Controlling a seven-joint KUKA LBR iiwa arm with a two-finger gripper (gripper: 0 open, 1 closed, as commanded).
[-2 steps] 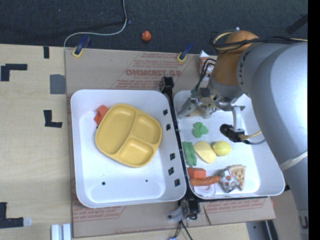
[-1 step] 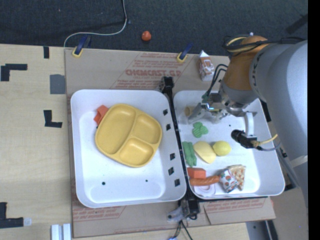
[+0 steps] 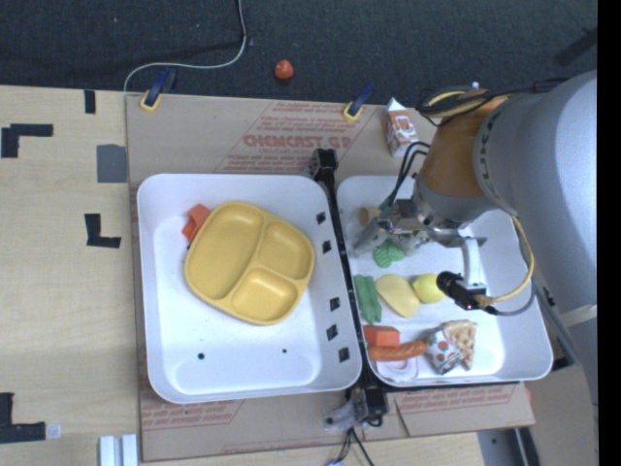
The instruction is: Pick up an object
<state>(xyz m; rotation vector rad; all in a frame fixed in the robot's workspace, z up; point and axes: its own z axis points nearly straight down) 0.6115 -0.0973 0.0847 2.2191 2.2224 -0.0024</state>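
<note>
The hand (image 3: 388, 233) sits low in the right bin (image 3: 514, 357), near its upper left corner, just beside the divider (image 3: 335, 260) between the bins; whether it is clenched or released cannot be told. A small green piece (image 3: 388, 255) lies right at it, at six o'clock. Further toward six lie a green pod (image 3: 367, 297), a pale yellow piece (image 3: 398, 295), a yellow lemon-like piece (image 3: 427, 287), an orange carrot (image 3: 393, 348) and a pizza slice (image 3: 454, 344), crowding the bin's lower half. The arm (image 3: 505, 153) covers the bin's upper right. The left bin (image 3: 160, 338) holds a yellow divided plate (image 3: 250, 260) with an orange piece (image 3: 196, 221) at its ten o'clock edge; bare floor shows along its lower rim.
</note>
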